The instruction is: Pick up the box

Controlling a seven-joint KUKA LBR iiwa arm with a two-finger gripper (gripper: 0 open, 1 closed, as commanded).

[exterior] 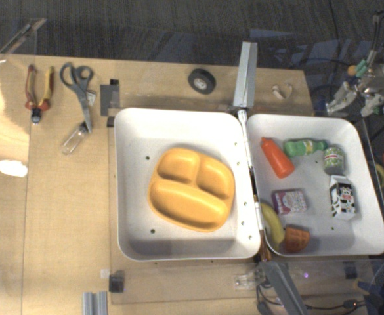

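Note:
A small purple box (289, 201) lies flat in the right bin (369, 238), near its middle. To its right stands a black-and-white carton (342, 199) with a cow pattern. My gripper (360, 94) hangs at the view's upper right, outside the bin's back right corner and well away from both boxes. It is small and cluttered by cables there.
An orange bottle (277, 157), green bottle (304, 147) and small can (333, 157) sit at the right bin's back. A banana (272, 222) and a brown item (295, 239) lie at its front. The left bin (132, 176) holds a yellow tray (192, 188). Scissors (80, 87), pliers (37, 90) and tape (201, 81) rest on the bench.

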